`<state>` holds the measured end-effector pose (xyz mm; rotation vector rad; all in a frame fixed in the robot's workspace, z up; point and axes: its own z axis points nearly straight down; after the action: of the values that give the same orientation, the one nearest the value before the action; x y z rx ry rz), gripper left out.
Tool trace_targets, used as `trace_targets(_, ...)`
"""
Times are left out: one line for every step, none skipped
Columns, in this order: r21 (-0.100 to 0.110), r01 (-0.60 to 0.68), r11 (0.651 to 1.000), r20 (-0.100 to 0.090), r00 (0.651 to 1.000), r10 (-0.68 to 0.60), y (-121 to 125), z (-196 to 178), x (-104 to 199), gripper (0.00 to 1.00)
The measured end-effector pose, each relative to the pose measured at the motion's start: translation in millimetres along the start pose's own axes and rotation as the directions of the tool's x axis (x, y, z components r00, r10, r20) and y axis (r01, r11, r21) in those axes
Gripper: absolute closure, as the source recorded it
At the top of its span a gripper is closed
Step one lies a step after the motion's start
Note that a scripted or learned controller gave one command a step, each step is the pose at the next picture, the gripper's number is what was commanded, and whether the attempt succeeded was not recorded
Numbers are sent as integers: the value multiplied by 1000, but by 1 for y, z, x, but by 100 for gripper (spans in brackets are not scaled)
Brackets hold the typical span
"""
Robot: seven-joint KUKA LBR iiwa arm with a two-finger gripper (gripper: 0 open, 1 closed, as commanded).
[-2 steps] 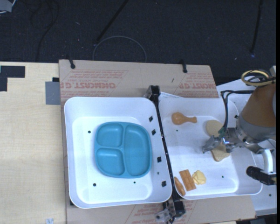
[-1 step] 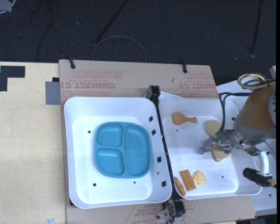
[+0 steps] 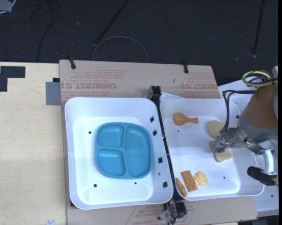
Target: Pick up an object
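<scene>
Pale wood desk [image 3: 23, 149], dark floor behind. In right bin [image 3: 197, 146] we saw end effector [image 3: 219, 145] low over tan chunk [image 3: 224, 157]; chunk lay directly beneath, slightly toward bin's near rim. Whether end effector was apart or together, we could not tell.

The arm [image 3: 261, 112] is seen as a smooth, rounded body, coloured dull orange across its upper part (the band above the wrist) and grey below it. The grey section is narrowed toward the gripper [image 3: 220, 146], which is made up of small, blocky parts in a pale metallic finish with darker gaps between them. A thin black cable [image 3: 226, 108] is routed beside the arm, and a yellow cable [image 3: 255, 77] is looped above it. Screws and markings are too small to be told.
</scene>
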<state>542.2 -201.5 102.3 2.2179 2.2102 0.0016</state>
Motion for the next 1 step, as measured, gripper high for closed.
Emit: trace_targets(6, -3, 1000, -6, 1000, 3, -7, -58, -4, 100)
